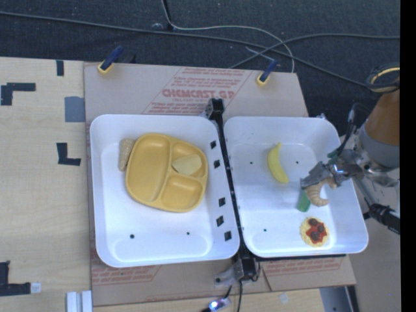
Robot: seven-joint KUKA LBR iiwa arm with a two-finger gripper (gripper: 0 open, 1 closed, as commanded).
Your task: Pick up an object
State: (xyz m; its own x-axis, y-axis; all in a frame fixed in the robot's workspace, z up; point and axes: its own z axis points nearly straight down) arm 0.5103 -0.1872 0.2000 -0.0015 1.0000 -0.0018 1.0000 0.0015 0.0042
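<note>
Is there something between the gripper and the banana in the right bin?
Nothing visible. The gripper hovers in the right bin above a green item and a tan piece. The banana lies to its left, and bare bin floor separates them.

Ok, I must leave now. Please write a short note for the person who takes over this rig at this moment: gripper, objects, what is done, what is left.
Gripper: low in the right bin, at its right side, just over a tan curved piece and a green piece. Whether it grips anything cannot be judged.
Right bin also holds a banana near the middle and a small pizza toy at the front right corner.
Left bin: yellow divided plate with a pale piece in one compartment, and a tan item at its left edge.
Done: arm is at the objects. Left: confirm a grasp and lift.
</note>
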